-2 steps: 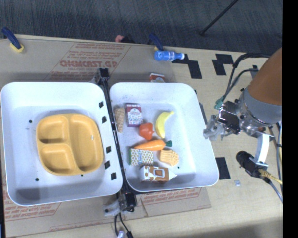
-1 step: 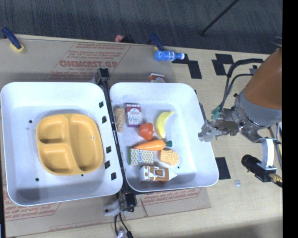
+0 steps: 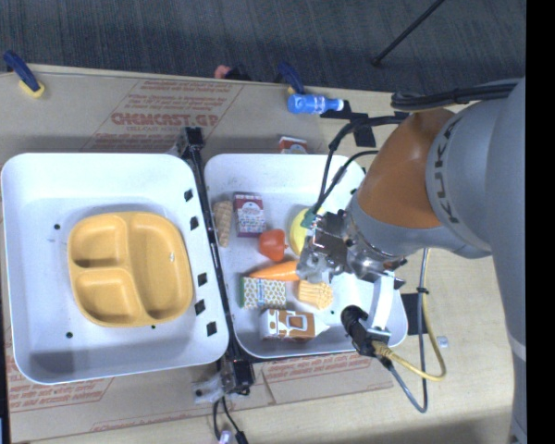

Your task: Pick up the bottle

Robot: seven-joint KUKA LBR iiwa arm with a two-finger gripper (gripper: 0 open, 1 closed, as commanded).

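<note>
Bottle [image 3: 314, 104] lies on its side on the desk [image 3: 120, 109], outside both bins, just behind the right bin's [image 3: 224, 176] far rim. Small, blue body, white part toward the right end. Nothing touches it.

Arm [image 3: 444, 183] comes in from the right, grey with an orange band, wrist low over the right bin. Pincer [image 3: 316, 259] sits among the toy foods there, well apart from the bottle. Whether it is released or clenched, I cannot tell; the wrist hides it.

Right bin holds a red box [image 3: 249, 214], a tomato [image 3: 272, 242], a carrot [image 3: 273, 271], a corn cob [image 3: 224, 222], a cracker [image 3: 315, 294], a green-white packet [image 3: 264, 291] and a small carton [image 3: 289, 324]. A yellow item [image 3: 301, 229] is half hidden beside the pincer.

Left bin [image 3: 37, 174] holds a yellow tray [image 3: 129, 266] with three compartments.
</note>
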